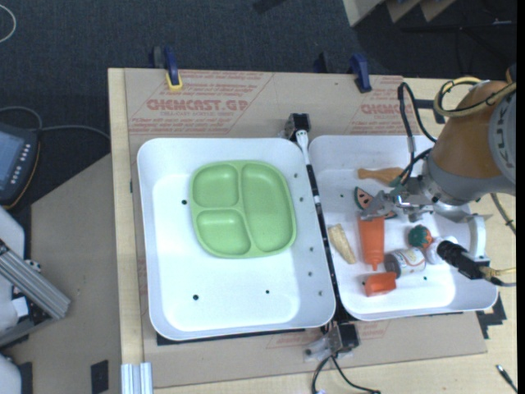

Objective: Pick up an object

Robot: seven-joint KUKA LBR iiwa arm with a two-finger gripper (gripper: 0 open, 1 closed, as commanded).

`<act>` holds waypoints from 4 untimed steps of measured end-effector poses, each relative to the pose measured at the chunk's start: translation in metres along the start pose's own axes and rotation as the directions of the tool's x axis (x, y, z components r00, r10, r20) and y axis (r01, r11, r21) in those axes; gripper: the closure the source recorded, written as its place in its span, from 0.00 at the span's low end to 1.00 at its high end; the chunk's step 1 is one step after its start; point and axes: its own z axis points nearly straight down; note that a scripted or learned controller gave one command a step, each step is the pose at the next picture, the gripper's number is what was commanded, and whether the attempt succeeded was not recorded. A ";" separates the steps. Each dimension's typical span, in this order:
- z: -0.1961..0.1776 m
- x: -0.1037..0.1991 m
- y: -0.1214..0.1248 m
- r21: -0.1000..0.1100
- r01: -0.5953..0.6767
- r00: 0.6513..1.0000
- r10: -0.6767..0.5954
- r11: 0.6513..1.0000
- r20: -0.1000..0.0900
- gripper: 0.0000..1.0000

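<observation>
In the camera view, the end effector (384, 204) sits low in the right-hand shallow white bin (353, 298), just above the upright orange plastic bottle-shaped toy (372, 242); I cannot tell how its jaws stand. Nothing looks lifted: the bottle, the beige wedge (342, 244) left of it and the small orange block (380, 283) below it rest on the bin floor, so the pick seems yet to be made.
</observation>
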 end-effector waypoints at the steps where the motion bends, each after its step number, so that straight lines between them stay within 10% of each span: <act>1: 0.002 0.003 0.009 -0.010 0.003 1.000 -0.003 1.000 0.003 0.00; 2: -0.014 0.002 0.014 -0.029 0.003 1.000 -0.002 1.000 0.008 1.00; 4: -0.129 0.001 0.017 0.004 0.000 1.000 0.000 1.000 0.010 1.00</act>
